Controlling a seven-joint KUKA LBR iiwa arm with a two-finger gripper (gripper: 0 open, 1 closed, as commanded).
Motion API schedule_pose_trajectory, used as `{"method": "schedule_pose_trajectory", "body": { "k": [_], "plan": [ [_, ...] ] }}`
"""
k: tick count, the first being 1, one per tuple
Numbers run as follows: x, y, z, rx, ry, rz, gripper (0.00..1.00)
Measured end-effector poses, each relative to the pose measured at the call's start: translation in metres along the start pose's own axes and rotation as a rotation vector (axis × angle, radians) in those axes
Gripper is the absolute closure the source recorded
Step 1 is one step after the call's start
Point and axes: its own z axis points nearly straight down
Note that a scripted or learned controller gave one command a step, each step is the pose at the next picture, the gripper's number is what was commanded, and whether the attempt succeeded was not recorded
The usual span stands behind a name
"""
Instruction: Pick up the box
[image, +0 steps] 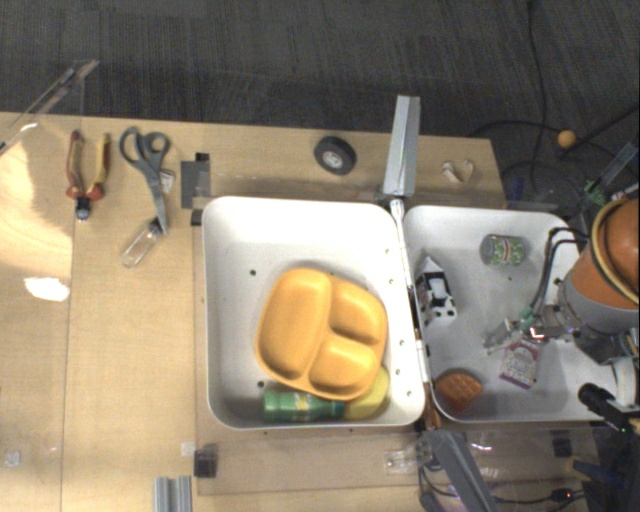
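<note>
- Left bin (225, 300): a yellow tray (322, 332) lies over a green bottle (290, 404); not part of the task.
- Right bin (470, 225): the box (520, 365), small, flat, pale pink w/ print, lies near the front, just right of a brown round thing (460, 387).
- Arm (610, 270) is above the box; jaws: can't tell if open or closed.
- Risk: the box is thin and lies flat, so the jaws may slide over it, or push it away.

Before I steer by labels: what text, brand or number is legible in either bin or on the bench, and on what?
No text can be read in this view.
Green bottle under the yellow tray: label blurred.
Can in the right bin: print too small.
Packet by the arm: pinkish print, unreadable.
Black-and-white item: markings too small.
</note>
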Motion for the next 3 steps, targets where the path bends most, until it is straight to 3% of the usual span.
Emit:
{"method": "schedule_pose_trajectory", "body": {
  "k": [1, 2, 3],
  "plan": [
    [-0.002, 0.004, -0.013, -0.011, -0.007, -0.002, 1.0],
    [-0.002, 0.004, -0.013, -0.011, -0.007, -0.002, 0.0],
    [-0.014, -0.015, 0.0, -0.001, 0.001, 0.005, 0.0]
  ]
}}
